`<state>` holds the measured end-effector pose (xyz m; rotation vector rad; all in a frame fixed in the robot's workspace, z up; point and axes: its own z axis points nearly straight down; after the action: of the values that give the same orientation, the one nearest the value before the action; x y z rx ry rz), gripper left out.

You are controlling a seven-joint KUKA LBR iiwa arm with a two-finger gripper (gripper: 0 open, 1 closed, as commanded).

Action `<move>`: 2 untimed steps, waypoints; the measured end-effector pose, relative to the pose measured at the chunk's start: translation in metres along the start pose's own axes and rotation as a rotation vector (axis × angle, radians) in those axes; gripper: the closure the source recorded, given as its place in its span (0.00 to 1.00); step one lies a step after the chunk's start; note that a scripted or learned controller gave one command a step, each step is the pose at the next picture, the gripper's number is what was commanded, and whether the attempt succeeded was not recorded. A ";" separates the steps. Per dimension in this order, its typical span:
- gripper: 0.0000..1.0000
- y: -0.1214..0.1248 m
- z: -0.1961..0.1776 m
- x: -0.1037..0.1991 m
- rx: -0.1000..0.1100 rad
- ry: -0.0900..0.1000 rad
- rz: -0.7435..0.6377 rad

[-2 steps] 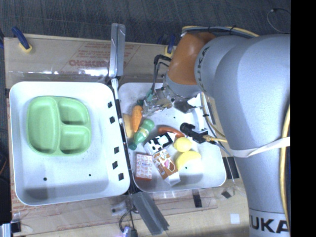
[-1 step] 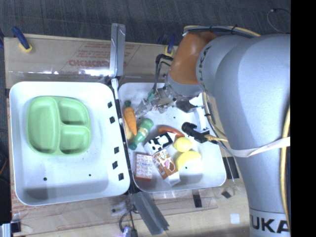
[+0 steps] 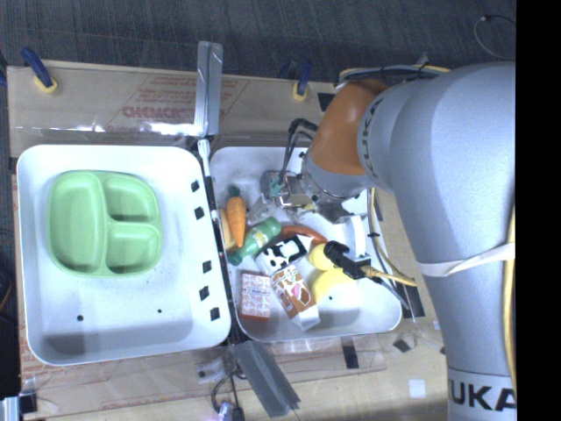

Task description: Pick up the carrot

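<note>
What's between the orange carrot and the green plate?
In the camera view, the bins' white walls separate the carrot from the green plate.

left bin: green divided plate | right bin: green bottle; red carton; yellow fruit

A brown bench top with faint red printing carries two shallow white bins set side by side, touching along their inner edges. The left bin sits toward the near-left part of the bench, and the right bin lies just beside it, partly covered by the grey arm. Blue clamps grip the far edge of the bench, one at the left corner and another near the middle, and a grey metal bar stands between the bins at the back.
</note>
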<state>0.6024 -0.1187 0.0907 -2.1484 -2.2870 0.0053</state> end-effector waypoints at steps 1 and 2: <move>0.00 -0.021 0.001 0.024 0.000 0.000 0.020; 0.00 0.023 0.002 0.021 0.007 -0.003 0.081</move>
<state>0.6240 -0.0968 0.0885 -2.2373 -2.1961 0.0165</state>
